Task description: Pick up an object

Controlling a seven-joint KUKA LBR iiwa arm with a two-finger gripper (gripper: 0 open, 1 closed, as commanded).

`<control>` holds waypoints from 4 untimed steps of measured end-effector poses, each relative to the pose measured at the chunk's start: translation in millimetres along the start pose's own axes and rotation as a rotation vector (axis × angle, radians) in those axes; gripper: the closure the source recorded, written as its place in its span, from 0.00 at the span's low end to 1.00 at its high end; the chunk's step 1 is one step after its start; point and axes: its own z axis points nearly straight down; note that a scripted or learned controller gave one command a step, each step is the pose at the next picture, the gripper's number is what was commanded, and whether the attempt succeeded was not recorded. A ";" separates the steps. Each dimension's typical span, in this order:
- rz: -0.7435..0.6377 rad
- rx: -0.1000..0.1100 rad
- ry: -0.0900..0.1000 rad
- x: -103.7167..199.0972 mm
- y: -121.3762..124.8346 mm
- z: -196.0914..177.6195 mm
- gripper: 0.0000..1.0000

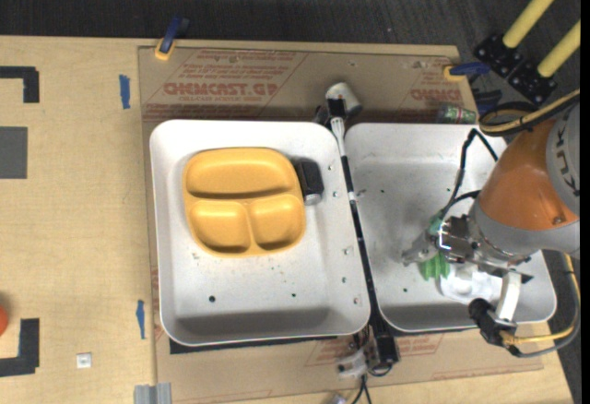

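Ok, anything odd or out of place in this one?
The yellow tray sits slightly askew in the left bin, with a dark object wedged against its right edge. In the right bin, something green lies under the arm; what it is I can't tell. No spill or damage shows.

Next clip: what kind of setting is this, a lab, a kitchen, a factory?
Most likely a robotics lab bench for grasping trials. Two white bins sit on a taped-down cardboard sheet on a plywood bench, a yellow tray lies in the left one, and the arm reaches into the right.
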 end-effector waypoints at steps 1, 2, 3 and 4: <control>0.002 -0.003 0.000 0.2 0.6 -10.1 1.00; 0.071 -0.004 -0.001 -77.7 38.1 -0.7 1.00; 0.065 0.000 0.008 -72.2 38.0 -0.4 0.00; -0.084 -0.004 0.000 -48.3 37.9 12.1 0.00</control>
